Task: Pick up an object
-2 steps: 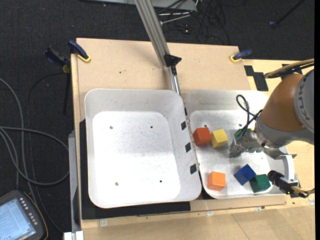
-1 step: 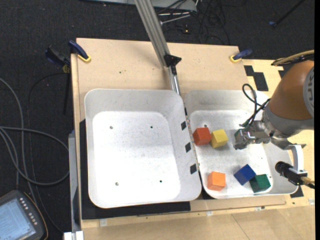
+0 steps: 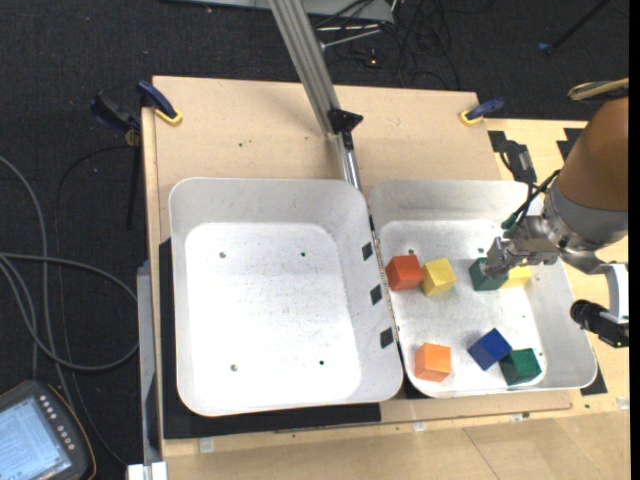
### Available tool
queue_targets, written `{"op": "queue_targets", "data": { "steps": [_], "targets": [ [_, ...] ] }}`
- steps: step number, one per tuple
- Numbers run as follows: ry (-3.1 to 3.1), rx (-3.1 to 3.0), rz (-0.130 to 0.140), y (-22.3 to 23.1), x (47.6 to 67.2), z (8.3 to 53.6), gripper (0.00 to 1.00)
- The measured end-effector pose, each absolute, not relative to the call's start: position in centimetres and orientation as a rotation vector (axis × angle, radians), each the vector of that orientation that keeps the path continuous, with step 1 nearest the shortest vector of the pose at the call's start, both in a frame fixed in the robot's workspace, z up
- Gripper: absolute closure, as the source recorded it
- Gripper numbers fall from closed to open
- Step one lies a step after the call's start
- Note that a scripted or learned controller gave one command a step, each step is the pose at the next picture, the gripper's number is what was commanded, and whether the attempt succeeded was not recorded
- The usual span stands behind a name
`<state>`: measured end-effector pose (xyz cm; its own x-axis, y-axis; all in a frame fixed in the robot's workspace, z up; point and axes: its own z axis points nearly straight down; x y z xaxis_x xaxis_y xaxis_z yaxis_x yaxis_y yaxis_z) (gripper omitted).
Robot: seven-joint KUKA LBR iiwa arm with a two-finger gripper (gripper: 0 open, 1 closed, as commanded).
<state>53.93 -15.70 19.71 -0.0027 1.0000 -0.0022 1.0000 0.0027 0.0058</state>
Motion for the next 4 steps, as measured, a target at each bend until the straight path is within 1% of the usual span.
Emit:
{"op": "queue_targets", "data": {
  "steps": [1,3,4],
  "targets": [
    [2.221,2.216,0.003,-15.7,54.1,21.7,1.0],
    [2.232,2.214,0.002,-5.1,53.4,20.4,1.0],
    [2.233,2.212,0.003,1.0,53.6,20.3,1.0]
  ]
}}
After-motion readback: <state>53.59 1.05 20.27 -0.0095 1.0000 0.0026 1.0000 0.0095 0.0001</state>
